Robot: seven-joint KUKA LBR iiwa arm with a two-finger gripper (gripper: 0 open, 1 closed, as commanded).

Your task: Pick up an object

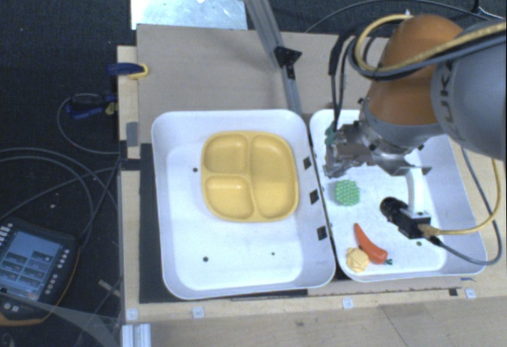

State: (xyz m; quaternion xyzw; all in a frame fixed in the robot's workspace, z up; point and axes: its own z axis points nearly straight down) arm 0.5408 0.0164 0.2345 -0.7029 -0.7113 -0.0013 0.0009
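Gripper point(339, 157): one, above right bin point(444, 258), finger state cannot be told; nothing seen held. Just below it: one green round object point(346, 193). One orange carrot point(369, 243), one yellow item point(357, 260), near the front. Left bin point(182, 258): one yellow divided plate point(249, 176).

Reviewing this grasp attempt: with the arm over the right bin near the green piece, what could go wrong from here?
1. The gripper hangs close to the right bin's left wall; a descent could strike it.
2. The green object lies slightly off from the gripper, so a grasp may miss it.
3. The orange carrot and yellow item sit crowded in the near corner, so any try there may nudge both.
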